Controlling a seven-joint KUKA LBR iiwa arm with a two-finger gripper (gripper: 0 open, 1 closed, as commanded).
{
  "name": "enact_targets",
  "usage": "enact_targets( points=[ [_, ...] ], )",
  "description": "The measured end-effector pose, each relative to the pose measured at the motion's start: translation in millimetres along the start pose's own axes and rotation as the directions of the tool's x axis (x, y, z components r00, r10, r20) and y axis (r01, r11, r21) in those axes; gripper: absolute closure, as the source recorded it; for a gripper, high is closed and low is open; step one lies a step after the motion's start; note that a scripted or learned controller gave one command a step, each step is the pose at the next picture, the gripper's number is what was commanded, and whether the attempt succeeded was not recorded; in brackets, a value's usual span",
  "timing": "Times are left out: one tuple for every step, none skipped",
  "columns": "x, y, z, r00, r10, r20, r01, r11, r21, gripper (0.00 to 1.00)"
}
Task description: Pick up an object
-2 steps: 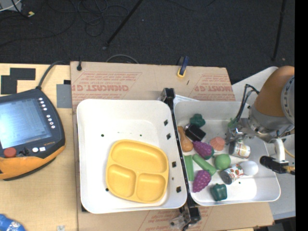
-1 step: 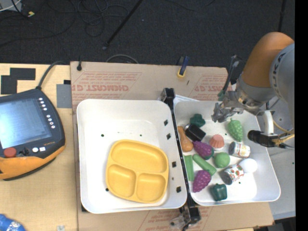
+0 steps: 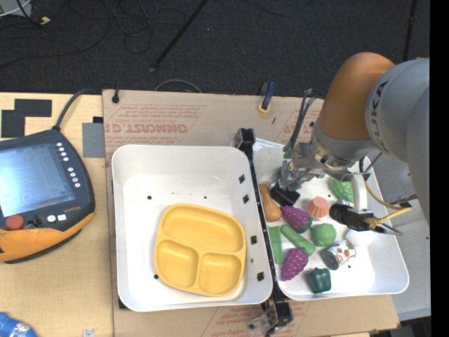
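I see the gripper (image 3: pixel 284 190) low in the right bin (image 3: pixel 393 276), above the toy food. Whether it is open or has hold of anything I cannot tell. A purple grape bunch (image 3: pixel 295 217) lies just below it, an orange piece (image 3: pixel 268 203) just left, a pink cup (image 3: pixel 318 207) right.

It looked like a robotics lab: a teach pendant (image 3: pixel 43 188) lay on the bench (image 3: pixel 56 293), cables (image 3: pixel 105 9) trailed over dark carpet, and cardboard (image 3: pixel 182 114) sat under two bins (image 3: pixel 133 188).
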State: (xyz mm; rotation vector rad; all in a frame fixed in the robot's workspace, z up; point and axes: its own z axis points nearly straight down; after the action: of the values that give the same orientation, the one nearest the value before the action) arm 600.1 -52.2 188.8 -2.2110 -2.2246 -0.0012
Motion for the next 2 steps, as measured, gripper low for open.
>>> enact_targets(
  points=[
    [-69.8, 35.1, 72.3, 1.000, 0.010, 0.006, -0.010, 1.000, -0.001, 1.00],
    [13.3, 45.9, -4.0, 1.000, 0.000, 0.003, 0.000, 1.000, -0.009, 1.00]
  ],
)
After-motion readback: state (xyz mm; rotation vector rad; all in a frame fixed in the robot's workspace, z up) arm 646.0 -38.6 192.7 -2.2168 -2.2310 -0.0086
